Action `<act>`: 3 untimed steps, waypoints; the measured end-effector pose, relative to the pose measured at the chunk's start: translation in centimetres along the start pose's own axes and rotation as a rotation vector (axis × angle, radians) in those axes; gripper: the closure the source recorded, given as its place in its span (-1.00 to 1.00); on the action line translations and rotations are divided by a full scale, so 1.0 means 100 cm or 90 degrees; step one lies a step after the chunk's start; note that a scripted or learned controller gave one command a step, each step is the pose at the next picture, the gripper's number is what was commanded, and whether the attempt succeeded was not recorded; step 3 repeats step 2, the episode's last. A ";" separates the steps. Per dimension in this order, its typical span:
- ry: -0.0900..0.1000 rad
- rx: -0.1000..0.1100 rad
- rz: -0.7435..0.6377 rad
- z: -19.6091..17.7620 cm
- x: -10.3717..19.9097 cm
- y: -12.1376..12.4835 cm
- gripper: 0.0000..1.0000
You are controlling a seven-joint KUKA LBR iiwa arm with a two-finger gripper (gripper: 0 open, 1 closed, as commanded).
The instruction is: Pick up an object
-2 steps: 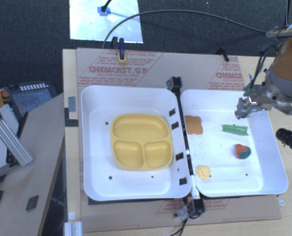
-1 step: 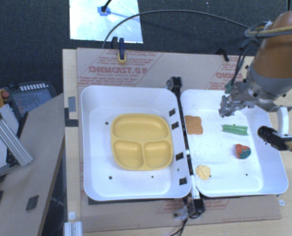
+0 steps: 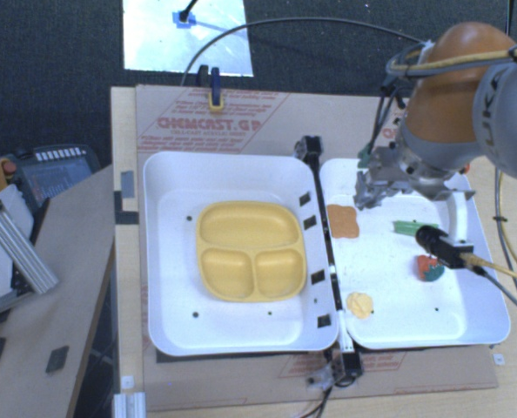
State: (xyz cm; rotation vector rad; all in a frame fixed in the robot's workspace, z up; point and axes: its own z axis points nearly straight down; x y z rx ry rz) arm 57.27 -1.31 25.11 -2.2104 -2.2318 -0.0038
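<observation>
Orange piece [image 3: 343, 222]: flat, roughly square, on the floor of the right bin [image 3: 467, 325] close to its left wall. It lies just below and slightly left of the tool [image 3: 373, 190] in the view, the nearest thing to it and my guess for the target.
Key relation: the piece sits a short way toward the camera and toward the divider from the tool; it has no marked long axis, so approach angle looks to matter little, though its flatness may make it hard to grip.
Tool: hangs over the upper left part of the right bin, nothing visibly held. Its state I cannot tell; the wrist hardware hides the tip.
Green stick [image 3: 415, 228]: right of the tool and a little lower, long axis running left to right, partly behind the black cable fitting [image 3: 441, 246].
Red lump [image 3: 430, 268]: further right and below, touching the fitting's underside.
Yellow round piece [image 3: 359, 304]: well below the tool, near the bin's front left.
Yellow tray [image 3: 250, 251]: three compartments, in the left bin [image 3: 167, 233], well left of the tool.
Arm [image 3: 467, 85]: enters from the right, orange band above the wrist.
Surface [image 3: 58, 259]: carries both bins.
</observation>
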 end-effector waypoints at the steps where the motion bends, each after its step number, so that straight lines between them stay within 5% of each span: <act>1: 0.000 0.000 0.000 0.013 0.059 0.013 1.00; 2: 0.000 0.000 0.000 0.025 0.105 0.024 1.00; 3: 0.000 0.000 0.000 0.025 0.105 0.024 1.00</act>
